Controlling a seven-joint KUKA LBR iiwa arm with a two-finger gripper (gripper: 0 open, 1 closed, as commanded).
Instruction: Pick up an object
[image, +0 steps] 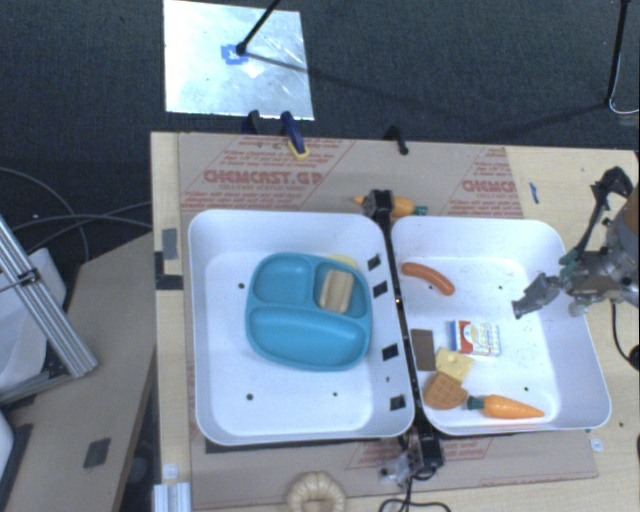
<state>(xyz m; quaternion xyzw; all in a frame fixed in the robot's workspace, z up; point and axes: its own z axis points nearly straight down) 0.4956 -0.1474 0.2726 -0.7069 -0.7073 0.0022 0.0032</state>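
Note:
My gripper (548, 303) hangs over the right side of the right bin (560, 240), open with nothing between its fingers. It is to the right of a small white, red and blue carton (473, 338) and a little higher in the view. The same bin holds an orange-red sausage (428, 278), a brown bar (423, 350), a yellow cheese wedge (454, 364), a round tan cookie (444, 392) and an orange carrot (508, 407). None of them touches the gripper.
The left bin (215, 300) holds a blue divided plate (300, 325) with a tan bread piece (337, 290) in one compartment. Black clips (389, 352) line the wall between the bins. A yellow object (400, 207) lies behind the bins.

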